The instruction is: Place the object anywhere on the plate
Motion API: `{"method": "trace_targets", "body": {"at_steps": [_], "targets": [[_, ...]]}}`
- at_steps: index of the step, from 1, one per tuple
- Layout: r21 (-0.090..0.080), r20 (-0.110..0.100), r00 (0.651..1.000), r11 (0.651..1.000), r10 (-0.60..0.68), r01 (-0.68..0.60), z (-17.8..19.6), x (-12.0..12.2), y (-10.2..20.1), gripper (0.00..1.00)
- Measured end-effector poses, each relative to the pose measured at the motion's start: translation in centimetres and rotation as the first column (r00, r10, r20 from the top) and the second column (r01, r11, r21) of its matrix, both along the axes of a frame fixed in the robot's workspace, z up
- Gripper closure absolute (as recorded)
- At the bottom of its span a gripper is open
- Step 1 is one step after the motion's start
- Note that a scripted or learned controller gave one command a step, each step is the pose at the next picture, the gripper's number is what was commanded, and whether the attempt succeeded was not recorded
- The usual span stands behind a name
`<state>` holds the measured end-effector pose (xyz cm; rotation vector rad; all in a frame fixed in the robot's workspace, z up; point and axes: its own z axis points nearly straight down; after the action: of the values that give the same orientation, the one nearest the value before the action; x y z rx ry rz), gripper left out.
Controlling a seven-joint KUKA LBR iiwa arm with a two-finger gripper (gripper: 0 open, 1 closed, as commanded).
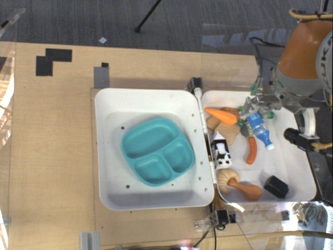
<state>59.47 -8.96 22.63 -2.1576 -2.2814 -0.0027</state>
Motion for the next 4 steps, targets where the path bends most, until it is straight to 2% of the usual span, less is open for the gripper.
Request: {"method": "trace_targets", "body": {"at_steps": [1,2,3,4], "targets": [[0.003,0.003,0.987,0.987,-0.162,0.162,-0.5,4.1,9.9,1.0],[0.001,-0.004,0.953,0.953,-0.301,0.301,-2.7,0.2,16.7,1.0],[-0.002,-0.006,0.954,0.954,-0.3,0.3,-7.3,-1.7,21.3,1.0],[-0.002,-0.004,0.984,0.984,-0.175,0.175,-8.1,-4.7,21.7,1.0]]}}
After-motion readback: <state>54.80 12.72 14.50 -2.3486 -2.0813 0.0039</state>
